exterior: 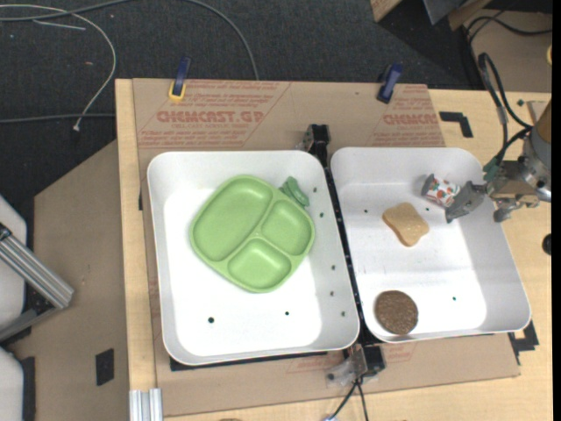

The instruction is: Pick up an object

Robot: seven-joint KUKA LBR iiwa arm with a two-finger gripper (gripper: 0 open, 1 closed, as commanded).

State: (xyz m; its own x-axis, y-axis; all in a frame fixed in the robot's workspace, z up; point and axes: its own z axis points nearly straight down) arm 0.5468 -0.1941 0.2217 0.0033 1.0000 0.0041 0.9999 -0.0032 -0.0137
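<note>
At the near edge of the right-hand shallow white bin (491,314), a round, brown, rough-faced disc (396,311) lies flat just inside the front wall, well apart from everything else, so it looks open to a grasp from straight above. Across the divider, the left-hand shallow white bin (175,235) carries a pale green plastic plate with three compartments (252,232), set at a slant in the middle of the floor; a small dark green scrap (295,191) touches its far right rim, and I cannot tell what it is.

Farther back in the right bin rests a tan, blunt-cornered block that looks like a sponge or a slice of bread (406,224), flat and apart from the walls. Beyond it, near the far right corner, sits a small crumpled object of white, red and grey (437,189).

The two-finger gripper (480,202) hangs at the right bin's far right side, low and just beside the crumpled object; one dark finger (462,202) points toward it. Its fingers appear spread, with nothing between them. Judging by that stance, the crumpled object seems the chosen target, the nearest thing to the arm's entry from the right; no pick is made yet.
</note>
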